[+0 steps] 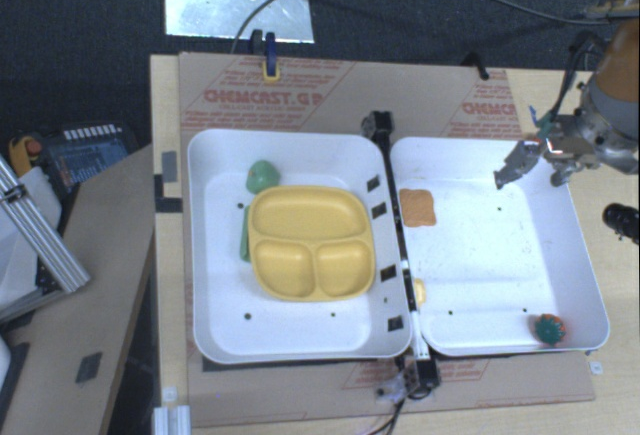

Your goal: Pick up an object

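In the right bin (590, 293), an orange flat square piece (417, 207) lies at the far left, close to the divider. A small green and orange ball (548, 328) sits in the near right corner. A tiny yellow piece (418, 292) rests against the left wall. My gripper (534, 173) hovers over the far right part of this bin, open, with nothing between its fingers. It is well apart from all three objects.
The left bin (205, 223) holds a yellow divided plate (308, 241) with a green object (262, 177) at its far left edge. Black clips (381, 128) line the divider between the bins. A cable crosses the bench at the back.
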You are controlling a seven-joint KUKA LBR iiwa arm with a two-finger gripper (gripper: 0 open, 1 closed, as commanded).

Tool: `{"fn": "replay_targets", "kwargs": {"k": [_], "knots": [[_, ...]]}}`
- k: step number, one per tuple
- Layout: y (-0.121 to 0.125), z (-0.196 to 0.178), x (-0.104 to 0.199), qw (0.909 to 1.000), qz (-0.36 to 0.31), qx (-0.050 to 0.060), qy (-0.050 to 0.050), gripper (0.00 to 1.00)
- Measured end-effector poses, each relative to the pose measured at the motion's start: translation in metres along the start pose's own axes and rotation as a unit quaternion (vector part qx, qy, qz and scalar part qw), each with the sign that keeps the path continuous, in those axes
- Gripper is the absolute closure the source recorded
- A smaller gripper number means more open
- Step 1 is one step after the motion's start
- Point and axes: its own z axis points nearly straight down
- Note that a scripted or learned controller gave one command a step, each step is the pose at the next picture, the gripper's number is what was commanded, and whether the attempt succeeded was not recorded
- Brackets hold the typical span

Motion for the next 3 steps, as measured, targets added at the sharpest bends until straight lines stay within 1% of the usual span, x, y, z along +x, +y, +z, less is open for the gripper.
{"fn": "replay_targets", "kwargs": {"k": [1,2,3], "knots": [[0.002,-0.006,0.0,1.0,-0.001,-0.005,-0.001,0.0],[0.004,0.054,-0.006,1.0,0.0,-0.003,0.0,0.0],[0.002,0.101,0.002,1.0,0.0,-0.003,0.0,0.0]]}}
